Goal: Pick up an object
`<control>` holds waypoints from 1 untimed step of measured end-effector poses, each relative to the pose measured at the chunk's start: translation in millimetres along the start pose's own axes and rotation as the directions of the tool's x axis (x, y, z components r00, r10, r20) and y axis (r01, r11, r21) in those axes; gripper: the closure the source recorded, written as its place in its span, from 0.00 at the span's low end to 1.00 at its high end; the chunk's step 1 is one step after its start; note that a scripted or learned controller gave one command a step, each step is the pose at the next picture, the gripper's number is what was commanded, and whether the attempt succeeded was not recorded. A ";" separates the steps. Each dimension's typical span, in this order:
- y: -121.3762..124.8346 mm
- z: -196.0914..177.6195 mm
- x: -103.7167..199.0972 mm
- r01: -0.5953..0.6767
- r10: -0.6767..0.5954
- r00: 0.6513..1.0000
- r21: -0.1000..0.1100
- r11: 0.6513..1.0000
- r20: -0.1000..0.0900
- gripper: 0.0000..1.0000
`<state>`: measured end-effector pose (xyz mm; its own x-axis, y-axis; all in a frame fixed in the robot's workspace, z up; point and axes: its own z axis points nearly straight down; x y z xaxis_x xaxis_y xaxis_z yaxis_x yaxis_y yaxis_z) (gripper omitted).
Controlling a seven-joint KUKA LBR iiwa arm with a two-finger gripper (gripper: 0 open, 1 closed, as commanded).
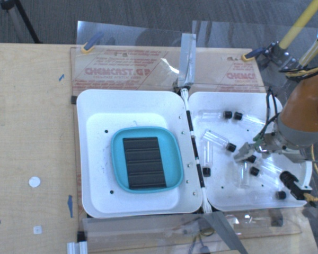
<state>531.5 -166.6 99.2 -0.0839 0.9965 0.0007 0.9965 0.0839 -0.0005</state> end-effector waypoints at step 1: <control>0.9 -10.0 -0.7 -0.002 0.002 1.000 -0.004 1.000 0.001 1.00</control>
